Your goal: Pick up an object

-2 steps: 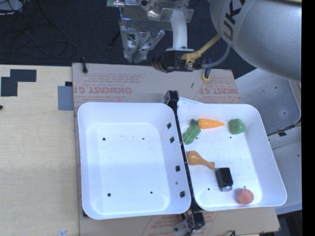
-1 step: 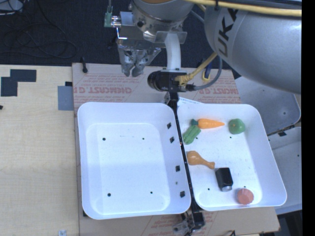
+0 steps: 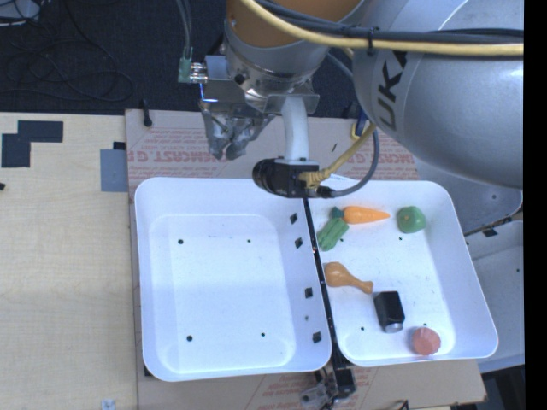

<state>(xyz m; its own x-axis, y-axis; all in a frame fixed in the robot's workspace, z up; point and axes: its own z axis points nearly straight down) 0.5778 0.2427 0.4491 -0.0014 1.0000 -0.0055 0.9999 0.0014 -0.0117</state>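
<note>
The right bin (image 3: 475, 290) holds several small things: an orange carrot (image 3: 366, 215), a long green vegetable (image 3: 332, 231) beside it, a round green piece (image 3: 411, 219), a tan drumstick-shaped piece (image 3: 346, 278), a black block (image 3: 390, 310) and a pinkish ball (image 3: 425, 341). My gripper (image 3: 226, 149) hangs above the cardboard behind the left bin's far edge, well up and left of those things. Its fingers taper to a point, shut, with nothing between them.
The left bin (image 3: 162, 202) sits beside the right one, with a dark divider (image 3: 309, 267) where they meet. The arm's large grey body fills the upper right. A pale wooden bench top (image 3: 60, 263) lies to the left.
</note>
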